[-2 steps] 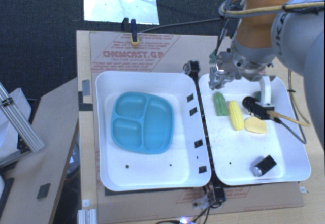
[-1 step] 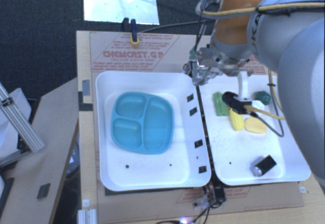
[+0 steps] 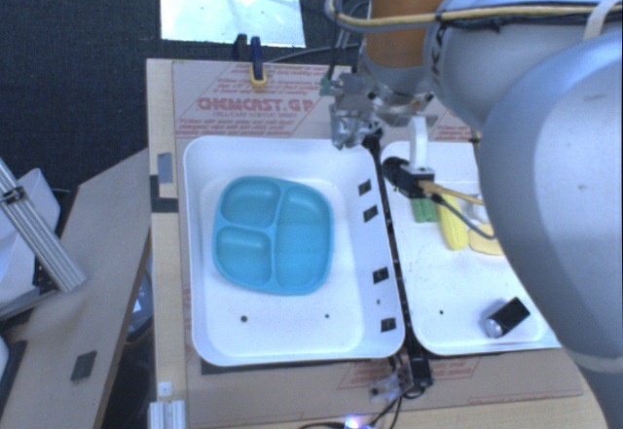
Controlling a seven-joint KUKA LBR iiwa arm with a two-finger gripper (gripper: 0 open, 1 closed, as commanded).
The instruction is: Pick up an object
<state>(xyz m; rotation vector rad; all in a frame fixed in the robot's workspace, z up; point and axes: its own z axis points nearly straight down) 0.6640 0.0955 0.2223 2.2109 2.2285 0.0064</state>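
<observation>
My gripper [image 3: 350, 133] hangs over the far right corner of the left bin [image 3: 282, 325], close to the divider between the two bins. A blue divided plate [image 3: 274, 234] lies flat in the middle of that bin, below and to the left of the gripper and apart from it. In the right bin [image 3: 450, 330] a yellow object [image 3: 456, 229] and a small green object [image 3: 424, 210] lie side by side, partly hidden by the arm. A small black and silver object [image 3: 506, 317] rests near that bin's front right. Nothing shows between the gripper's tips.
The arm's large grey body covers most of the right bin's right side. A blue and yellow clamp [image 3: 256, 62] sits on the cardboard behind the bins. A metal rail [image 3: 39, 232] lies at the left.
</observation>
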